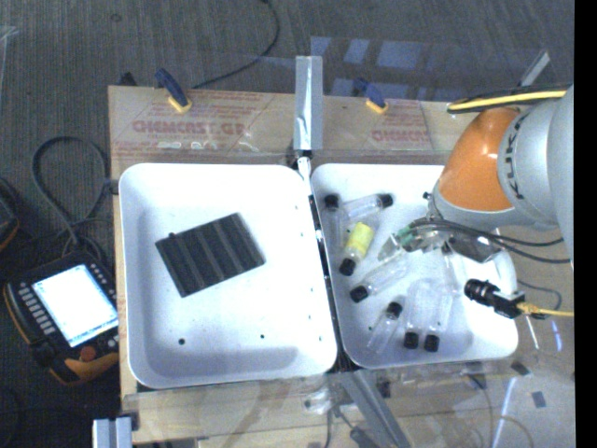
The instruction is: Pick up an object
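Approach step, by my reading: gripper [422, 235] low over the right bin [508, 343], near its far right corner, nothing seen held. Whether it is spread or pressed together I cannot tell. Clear vials with black caps [410, 329] lie scattered across the bin; one yellow vial [359, 238] sits near its left wall. Next move calls for settling squarely over a single vial before closing.
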`<state>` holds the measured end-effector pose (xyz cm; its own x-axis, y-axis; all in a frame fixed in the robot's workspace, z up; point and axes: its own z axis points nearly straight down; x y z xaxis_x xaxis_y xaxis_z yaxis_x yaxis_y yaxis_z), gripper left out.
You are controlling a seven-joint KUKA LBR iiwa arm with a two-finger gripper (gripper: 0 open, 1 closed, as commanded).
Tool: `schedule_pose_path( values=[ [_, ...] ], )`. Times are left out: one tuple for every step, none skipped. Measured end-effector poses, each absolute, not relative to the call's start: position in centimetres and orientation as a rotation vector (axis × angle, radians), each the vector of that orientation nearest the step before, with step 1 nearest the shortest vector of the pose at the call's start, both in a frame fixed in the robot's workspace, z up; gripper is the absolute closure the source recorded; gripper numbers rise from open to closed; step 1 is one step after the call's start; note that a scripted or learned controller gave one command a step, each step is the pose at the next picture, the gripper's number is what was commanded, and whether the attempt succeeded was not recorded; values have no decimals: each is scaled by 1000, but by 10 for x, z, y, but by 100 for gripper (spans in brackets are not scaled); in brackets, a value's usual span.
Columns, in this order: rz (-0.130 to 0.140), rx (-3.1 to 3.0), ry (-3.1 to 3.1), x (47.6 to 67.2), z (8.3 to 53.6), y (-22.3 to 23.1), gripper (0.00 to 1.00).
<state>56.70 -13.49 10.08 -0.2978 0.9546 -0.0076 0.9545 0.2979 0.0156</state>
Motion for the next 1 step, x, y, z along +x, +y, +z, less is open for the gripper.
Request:
schedule_pose_path(
  values=[
    [-3,1326,2844,663,118,-178,100]
  ],
)
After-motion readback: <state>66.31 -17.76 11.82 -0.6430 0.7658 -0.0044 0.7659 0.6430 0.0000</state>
